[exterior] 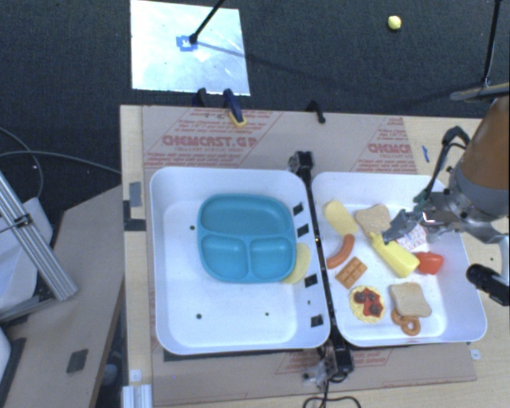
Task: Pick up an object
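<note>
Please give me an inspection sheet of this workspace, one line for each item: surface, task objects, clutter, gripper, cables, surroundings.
Surface: cardboard-covered bench bearing two shallow white bins, left bin and right bin.
Task objects: in the right bin, yellow toy corn cob, toy sausage, brown cracker, small pizza, two bread slices, pretzel, yellow banana-like piece, red piece.
Clutter: blue divided plastic tray in the left bin, a yellow piece at its right edge.
Gripper: two-finger gripper low over the right bin; grasp cannot be judged.
Cables: black cables at left.
Surroundings: dark carpet, shiny sheet, small yellow ball.
</note>
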Robot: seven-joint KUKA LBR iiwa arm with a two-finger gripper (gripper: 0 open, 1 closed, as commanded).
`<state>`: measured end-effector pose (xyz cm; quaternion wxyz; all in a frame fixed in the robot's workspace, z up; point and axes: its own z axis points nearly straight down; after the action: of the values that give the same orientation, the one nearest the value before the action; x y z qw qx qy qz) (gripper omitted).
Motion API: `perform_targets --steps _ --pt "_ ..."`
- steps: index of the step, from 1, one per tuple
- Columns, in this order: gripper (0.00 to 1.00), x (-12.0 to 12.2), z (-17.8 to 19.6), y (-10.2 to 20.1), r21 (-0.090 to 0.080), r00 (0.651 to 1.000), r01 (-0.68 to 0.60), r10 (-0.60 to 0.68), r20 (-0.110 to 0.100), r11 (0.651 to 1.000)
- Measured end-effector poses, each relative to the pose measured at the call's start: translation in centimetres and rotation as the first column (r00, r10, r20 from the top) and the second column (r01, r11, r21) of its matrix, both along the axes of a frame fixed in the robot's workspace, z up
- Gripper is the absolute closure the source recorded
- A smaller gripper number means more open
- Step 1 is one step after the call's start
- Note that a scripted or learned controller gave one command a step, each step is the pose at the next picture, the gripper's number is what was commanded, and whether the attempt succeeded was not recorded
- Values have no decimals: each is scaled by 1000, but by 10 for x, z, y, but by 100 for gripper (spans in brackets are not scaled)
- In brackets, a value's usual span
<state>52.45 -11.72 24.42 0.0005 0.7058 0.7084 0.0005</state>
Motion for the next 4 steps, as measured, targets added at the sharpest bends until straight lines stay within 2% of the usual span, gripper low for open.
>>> perform_targets --steps 1,2,3,4 --pt "0 1 -96 -43 0 1000 6 -6 -8 1000" --pt "0 -39 -162 -60 -2 1000 7 -7 0 1000" --pt "0 -34 -9 2 -1 1000 -8 8 16 1000" --pt "100 -36 -6 -1 -1 1000 -3 3 5 1000"
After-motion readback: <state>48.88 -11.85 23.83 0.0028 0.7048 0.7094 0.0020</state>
